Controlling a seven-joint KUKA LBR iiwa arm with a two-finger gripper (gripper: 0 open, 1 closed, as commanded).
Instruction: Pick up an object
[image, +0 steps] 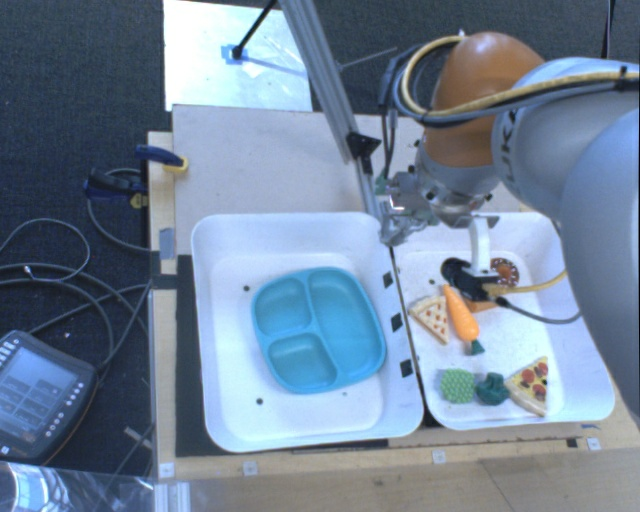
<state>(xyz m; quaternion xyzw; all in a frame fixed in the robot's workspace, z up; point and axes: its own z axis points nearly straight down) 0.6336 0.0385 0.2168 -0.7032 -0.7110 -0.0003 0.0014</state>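
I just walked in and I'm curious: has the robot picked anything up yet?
Done: nothing visible yet. The carrot and the pizza slice beside it lie in the right bin. In hand: the end effector hangs over that bin's upper left corner, apart from both. Left: getting down to an object, gripping it and lifting it.

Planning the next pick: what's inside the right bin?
Carrot, pizza slice beside it, another pizza slice in front, green piece, teal piece, round brown toy. The arm covers the bin's back right corner.
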